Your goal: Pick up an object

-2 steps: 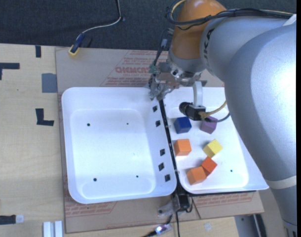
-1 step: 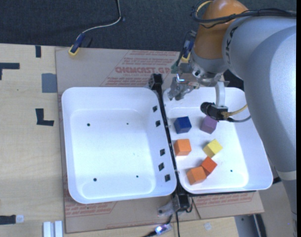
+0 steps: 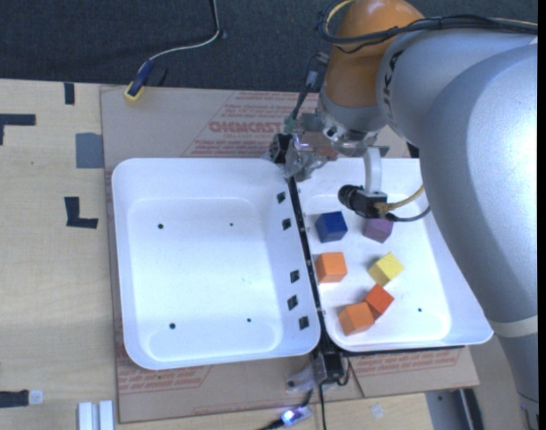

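The gripper (image 3: 302,153) hangs at the far edge of the right bin (image 3: 434,330), holding nothing that shows, so it must next drop onto the nearby blue block (image 3: 331,227).

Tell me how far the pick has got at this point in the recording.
Nothing looks picked yet. All six blocks rest on the floor of the right bin: blue block, purple block, yellow block, two orange blocks and a red block. The gripper sits near the bins' far edge, away from them. Approach, grasp and lift all remain.
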Controlling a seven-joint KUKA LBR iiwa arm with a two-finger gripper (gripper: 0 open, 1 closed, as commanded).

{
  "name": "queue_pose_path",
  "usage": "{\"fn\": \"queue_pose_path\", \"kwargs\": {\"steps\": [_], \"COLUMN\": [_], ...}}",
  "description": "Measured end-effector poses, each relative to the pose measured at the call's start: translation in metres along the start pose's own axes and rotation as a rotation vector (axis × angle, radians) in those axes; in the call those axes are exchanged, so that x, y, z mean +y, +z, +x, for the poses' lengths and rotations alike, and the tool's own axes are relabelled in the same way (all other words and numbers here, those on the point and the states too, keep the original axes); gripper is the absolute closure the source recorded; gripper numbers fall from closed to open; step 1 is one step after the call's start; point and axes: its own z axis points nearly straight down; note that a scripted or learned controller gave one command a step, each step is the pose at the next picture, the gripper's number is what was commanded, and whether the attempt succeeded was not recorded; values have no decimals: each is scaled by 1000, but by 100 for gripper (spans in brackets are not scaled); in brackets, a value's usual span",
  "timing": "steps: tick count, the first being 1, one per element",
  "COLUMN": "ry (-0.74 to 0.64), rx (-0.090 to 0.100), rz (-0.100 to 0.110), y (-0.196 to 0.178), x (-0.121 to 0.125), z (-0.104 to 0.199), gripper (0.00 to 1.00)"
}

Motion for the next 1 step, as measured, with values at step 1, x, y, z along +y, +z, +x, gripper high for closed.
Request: {"fn": "queue_pose_path", "kwargs": {"steps": [1], "ry": [3], "rx": [-1], "rz": [0], "y": [0], "x": [-1], "z": [-26], "gripper": [100]}}
